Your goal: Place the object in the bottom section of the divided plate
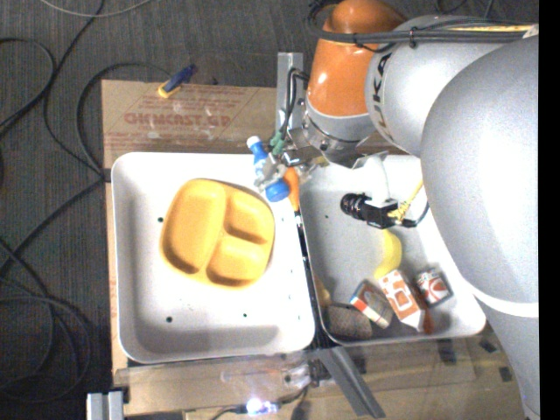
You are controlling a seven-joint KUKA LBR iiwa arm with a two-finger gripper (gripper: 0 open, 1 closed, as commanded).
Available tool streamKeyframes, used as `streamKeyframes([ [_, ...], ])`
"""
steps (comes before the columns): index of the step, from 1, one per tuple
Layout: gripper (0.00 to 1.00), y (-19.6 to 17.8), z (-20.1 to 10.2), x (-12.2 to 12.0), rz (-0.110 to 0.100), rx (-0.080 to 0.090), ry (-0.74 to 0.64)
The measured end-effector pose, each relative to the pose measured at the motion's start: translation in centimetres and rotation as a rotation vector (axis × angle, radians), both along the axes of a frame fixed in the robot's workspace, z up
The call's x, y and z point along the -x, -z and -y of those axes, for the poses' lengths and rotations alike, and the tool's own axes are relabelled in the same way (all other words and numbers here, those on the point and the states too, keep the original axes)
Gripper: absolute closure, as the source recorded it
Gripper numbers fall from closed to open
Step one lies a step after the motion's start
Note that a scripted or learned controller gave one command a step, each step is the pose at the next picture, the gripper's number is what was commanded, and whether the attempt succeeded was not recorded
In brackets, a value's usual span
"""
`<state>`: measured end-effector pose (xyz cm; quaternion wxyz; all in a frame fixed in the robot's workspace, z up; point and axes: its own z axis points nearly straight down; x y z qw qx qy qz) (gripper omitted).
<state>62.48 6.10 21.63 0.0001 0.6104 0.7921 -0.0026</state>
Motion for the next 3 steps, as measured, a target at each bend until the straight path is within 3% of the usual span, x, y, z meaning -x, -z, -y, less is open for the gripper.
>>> streamKeyframes([
  [1, 1.0, 1.0, -6.2, -1.6, 0.001, -0.001, -0.24],
  [2, 1.0, -1.0, -9.7, -4.3, 0.001, -0.001, -0.133],
  [3, 0.0, -1.0, -9.7, -4.3, 0.002, 0.0, -0.133],
])
